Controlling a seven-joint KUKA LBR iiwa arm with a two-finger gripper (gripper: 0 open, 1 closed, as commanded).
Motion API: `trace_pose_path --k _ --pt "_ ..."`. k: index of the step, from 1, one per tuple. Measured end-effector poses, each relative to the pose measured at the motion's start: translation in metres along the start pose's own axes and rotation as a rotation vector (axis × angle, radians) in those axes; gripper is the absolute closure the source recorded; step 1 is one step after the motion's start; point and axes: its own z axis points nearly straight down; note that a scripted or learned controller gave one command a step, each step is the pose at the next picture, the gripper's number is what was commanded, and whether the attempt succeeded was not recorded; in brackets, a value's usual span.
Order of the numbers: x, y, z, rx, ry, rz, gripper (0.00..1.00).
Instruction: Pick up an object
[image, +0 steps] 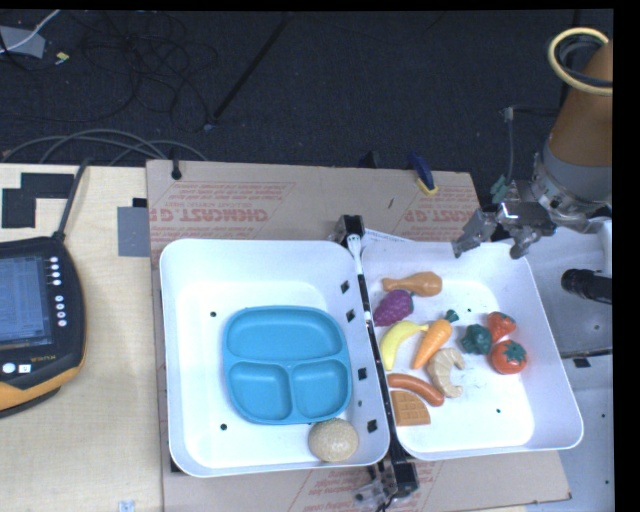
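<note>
The right bin (540, 420) holds several toy foods: a drumstick (415, 284), purple grapes (393, 306), a banana (398, 340), a carrot (432, 342), a green vegetable (475, 338), two red pieces (501, 325) (509, 356), a beige chunk (447, 370), a sausage (414, 388) and a slice of toast (409, 408). My gripper (496, 240) hovers over the bin's far right corner, above and behind the food. It is open, with nothing between its fingers.
The left bin (190, 300) carries a blue divided plate (287, 362) and a beige round lump (332, 439) at its near edge. A teach pendant (30, 320) lies on the bench at far left. A blue clamp (427, 175) sits on the cardboard behind the bins.
</note>
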Motion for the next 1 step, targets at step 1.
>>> trace_pose_path --k 1 --pt "0.0584 -0.0263 0.082 0.01 0.004 -0.003 0.0"
